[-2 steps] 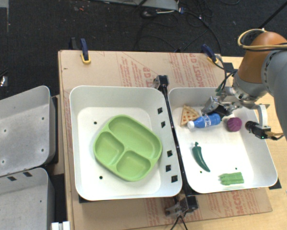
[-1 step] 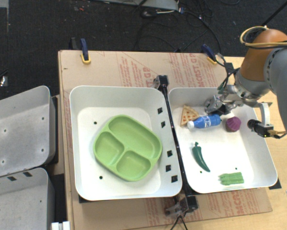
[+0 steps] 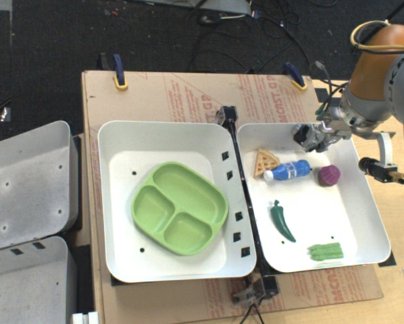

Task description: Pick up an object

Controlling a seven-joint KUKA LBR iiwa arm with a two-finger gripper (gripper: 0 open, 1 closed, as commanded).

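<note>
Gripper [image 3: 309, 138] is poised above the right bin [image 3: 371, 201], near its far edge; its opening cannot be told. Bottle [image 3: 290, 171], just below, is best straddled across its narrow width.

Single fixed camera, high above bench [image 3: 161, 90], slanted downward; both bins framed, arm entering from right.

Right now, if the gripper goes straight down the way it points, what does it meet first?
Probably the blue plastic bottle lying just below the gripper, or bare floor of the right white bin beside it; depth is unclear from this slant.
</note>
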